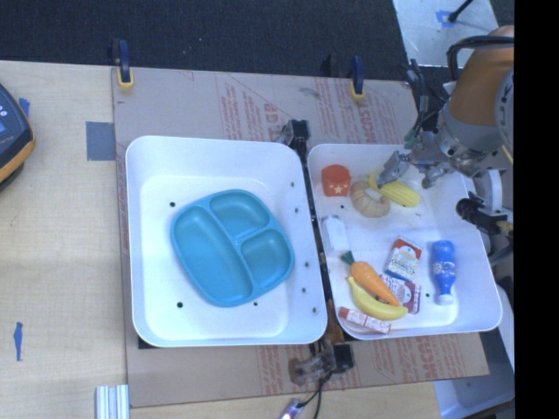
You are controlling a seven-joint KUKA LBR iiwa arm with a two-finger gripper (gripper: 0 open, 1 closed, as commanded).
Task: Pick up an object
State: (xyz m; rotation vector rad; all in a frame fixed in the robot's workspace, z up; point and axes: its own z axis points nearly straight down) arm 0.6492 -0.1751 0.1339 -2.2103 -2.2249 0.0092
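While the gripper (410, 166) is hanging over the far part of the right bin (472, 321), its two fingers are standing spread apart, with nothing between them. A corn cob (397, 194) is lying just below and between the fingertips, close to them; whether they are touching it cannot be told. A tan bread roll (370, 201) is resting against the cob's left end, and an orange cup-shaped piece (335, 181) is sitting further left. Nearer the front, a carrot (370, 278) is lying across a banana (377, 305), with a small red-and-white packet (403, 259) beside them and a blue bottle (443, 271) to the right. A white tube-shaped item (335, 232) is lying near the bin's left wall. The left bin (148, 321) is holding a blue divided plate (231, 247). Both bins are sitting on a cardboard sheet (218, 103) clamped to the bench.
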